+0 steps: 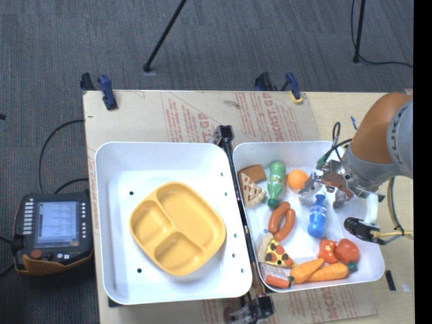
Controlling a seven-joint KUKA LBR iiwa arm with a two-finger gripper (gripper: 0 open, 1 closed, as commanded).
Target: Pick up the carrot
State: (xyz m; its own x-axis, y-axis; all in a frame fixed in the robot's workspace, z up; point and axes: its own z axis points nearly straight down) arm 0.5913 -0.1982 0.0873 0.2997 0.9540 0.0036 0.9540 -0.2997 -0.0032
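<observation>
Camera view: looking down at a slant on two shallow white plastic bins sitting side by side on a bench.
Arm: grey arm with orange band (378, 130) is reaching in from the right, wrist hanging over the upper right part of the right bin (375, 275).
Gripper: two-finger gripper (324, 189) is hovering above the small blue plastic bottle (317, 217), beside the round orange ball (297, 179); nothing is showing between its fingers, and how far they are parted I cannot tell.
Carrot: long tapered orange toy carrot (331, 272) is lying flat at the near rim of the right bin, touching a second orange carrot-like piece (305, 270), just below the red tomato (346, 250). Well apart from the gripper.
Crowding: pizza slice (275, 254), red sausage pair (282, 221), green bottle (276, 181) and toast slices (252, 183) are filling the same bin, apparently heaped as a pick pool.
Left bin: yellow three-compartment plastic plate (177, 229) is resting in it, probably as a drop target.
Surfaces: toys are looking smooth, moulded, rounded; judged likely to roll or slip.
Next move: judged to need travel toward the near rim, then descent across the carrot's narrow width.
</observation>
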